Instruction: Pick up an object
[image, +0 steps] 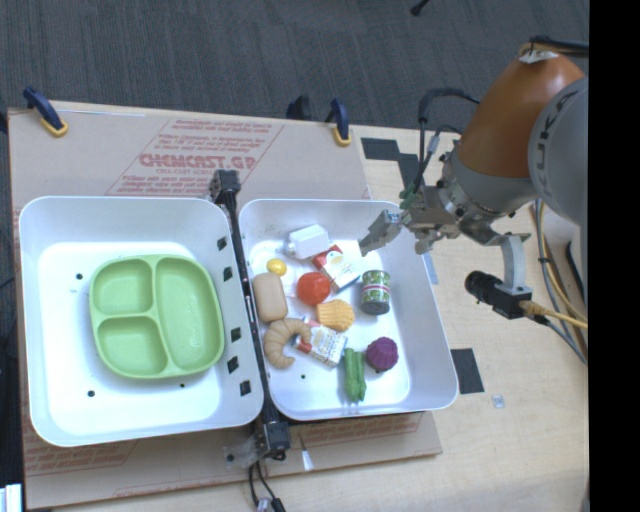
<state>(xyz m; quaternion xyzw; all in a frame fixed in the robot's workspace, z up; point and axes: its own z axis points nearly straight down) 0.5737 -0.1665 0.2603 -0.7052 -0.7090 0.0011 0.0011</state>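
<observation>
Glossy white plastic bins (425, 330), matt cardboard (300, 150).

The arm (530, 110) gets chopped off at the right edge, and the labels on the little cartons (340, 265) are too small to read.

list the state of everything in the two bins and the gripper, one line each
green divided plate: flat in the left bin
tomato: loose in the right bin
small can: upright
croissant: lying flat
green pod: lying flat
purple piece: resting apart from the can
gripper: over the right bin's upper right edge, holding nothing visible
</observation>
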